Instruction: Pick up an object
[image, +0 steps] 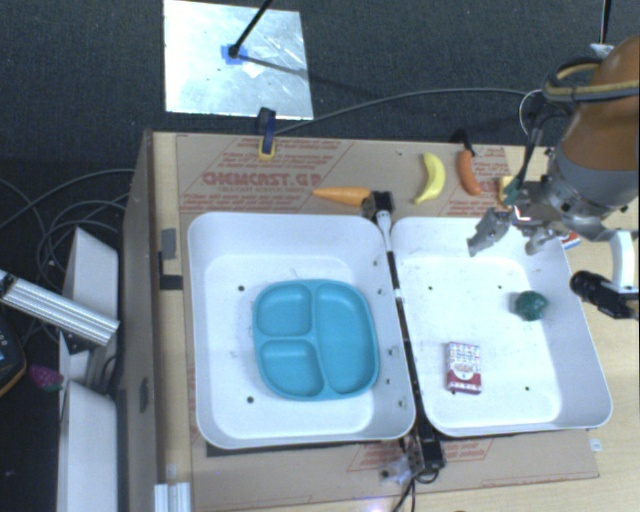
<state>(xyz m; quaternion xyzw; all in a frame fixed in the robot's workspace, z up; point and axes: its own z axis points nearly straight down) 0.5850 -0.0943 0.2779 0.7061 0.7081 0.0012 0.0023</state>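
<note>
The arm's open, empty hand (514, 232) hovers over the right bin's (575, 400) far edge, positioned above candidates: a green ball (531, 305) nearby, a red-and-white packet (463, 367) nearer the front.

red lettering "OMEGAST" partly legible on brown board (270, 180), print on red packet (462, 368) unreadable

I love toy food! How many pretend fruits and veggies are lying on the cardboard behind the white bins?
3: a carrot behind the left bin, then a banana and an orange-red chilli-shaped one behind the right bin. The arm may hide more at the right.
</note>
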